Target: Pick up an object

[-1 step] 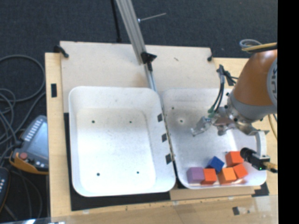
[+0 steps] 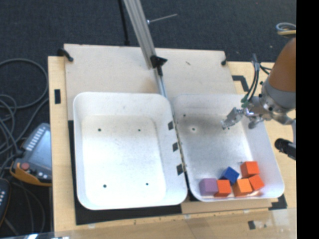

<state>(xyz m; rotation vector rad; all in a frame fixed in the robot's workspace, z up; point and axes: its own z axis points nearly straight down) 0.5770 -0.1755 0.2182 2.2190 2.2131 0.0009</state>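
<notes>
Left bin (image 2: 124,148): on surface (image 2: 114,68), at 9 o'clock of right bin (image 2: 199,133); purple block (image 2: 209,185), blue block (image 2: 230,174) and orange blocks (image 2: 246,180) clustered at right bin's 5 o'clock corner, touching one another; gripper (image 2: 241,119) above right bin's 2 o'clock rim, fingers spread apart, holding nothing, well apart from blocks.

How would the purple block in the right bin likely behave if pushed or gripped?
The purple block looks flat-faced, so it would probably slide, not roll. It looks rigid, likely light. An orange block touches it, so a push may shift both.
</notes>
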